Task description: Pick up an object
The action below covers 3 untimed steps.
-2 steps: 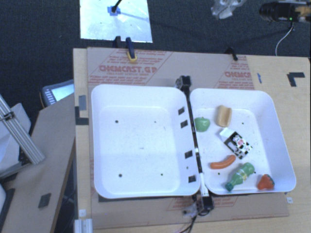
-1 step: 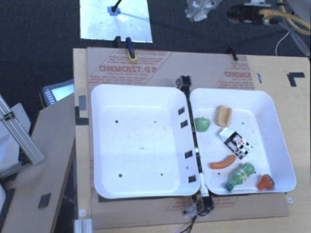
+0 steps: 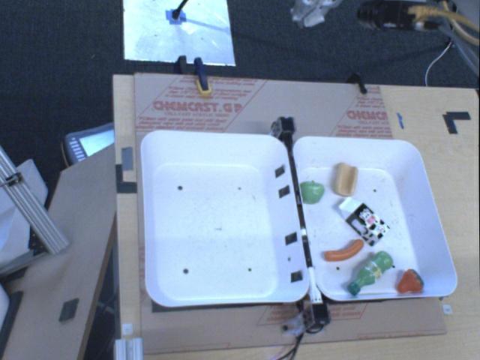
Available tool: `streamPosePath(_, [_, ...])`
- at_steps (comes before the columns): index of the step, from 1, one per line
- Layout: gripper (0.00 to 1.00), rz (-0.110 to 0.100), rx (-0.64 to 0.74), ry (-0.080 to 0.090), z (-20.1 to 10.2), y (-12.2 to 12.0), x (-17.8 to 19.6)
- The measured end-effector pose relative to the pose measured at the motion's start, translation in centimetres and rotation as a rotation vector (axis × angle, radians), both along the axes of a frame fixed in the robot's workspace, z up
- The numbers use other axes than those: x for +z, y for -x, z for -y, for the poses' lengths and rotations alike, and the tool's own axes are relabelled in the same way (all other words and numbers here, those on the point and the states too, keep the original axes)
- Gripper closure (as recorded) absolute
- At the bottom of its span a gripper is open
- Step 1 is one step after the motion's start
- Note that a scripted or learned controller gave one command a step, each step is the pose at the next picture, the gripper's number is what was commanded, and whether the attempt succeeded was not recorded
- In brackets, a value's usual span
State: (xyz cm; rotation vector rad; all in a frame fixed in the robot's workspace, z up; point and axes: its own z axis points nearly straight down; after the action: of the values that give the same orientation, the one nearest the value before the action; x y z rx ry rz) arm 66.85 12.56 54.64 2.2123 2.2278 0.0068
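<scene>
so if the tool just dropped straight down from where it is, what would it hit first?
Probably bare floor: the tool hangs beyond the bench's far edge, not over either bin, though depth is unclear.

Open left bin (image 3: 217, 223); six objects crowding right bin (image 3: 420, 201).

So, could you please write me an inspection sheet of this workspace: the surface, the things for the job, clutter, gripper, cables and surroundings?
Surface: bench under brown printed sheets, bearing the left bin and the right bin.
Job's things: all in the right bin: green apple, tan bread piece, black-and-white box, orange sausage, green bottle, red-orange strawberry.
Clutter: nothing seen.
Gripper: gripper at the top edge, far above the bins, carrying nothing.
Cables: white cable at top right; wires at the bins' near joint.
Surroundings: dark carpet, shiny plate, yellow clamp.
</scene>
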Motion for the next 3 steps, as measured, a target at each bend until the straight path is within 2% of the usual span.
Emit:
streamPosePath(1, [1.0,0.002,0.003,-0.001,0.0,0.0,1.1])
streamPosePath(2, [1.0,-0.005,0.001,0.001,-6.1,0.1,-1.3])
streamPosePath(3, [1.0,-0.001,-0.001,0.0,-5.8,0.0,0.0])
